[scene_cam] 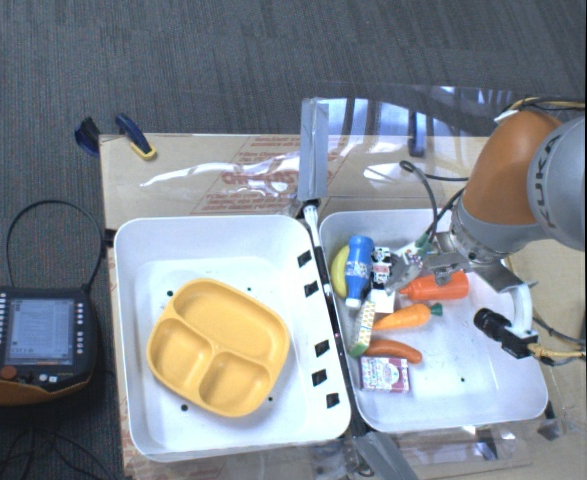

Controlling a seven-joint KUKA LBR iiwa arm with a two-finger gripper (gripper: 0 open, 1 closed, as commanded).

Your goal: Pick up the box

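A small pink box (384, 374) lies flat near the front of the right bin (493, 408). My gripper (416, 260) hangs over the back middle of that bin, above and to the right of the box and well apart from it. It is close to an orange carrot (440, 286) and a small white and black carton (381, 266). Nothing shows held in it.
Also in the right bin are a blue bottle (358, 253), a yellow banana (339, 271), a corn cob (363, 325), a second carrot (405, 317) and a red chili (394, 349) just above the box. The left bin (143, 258) holds a yellow divided plate (219, 346).
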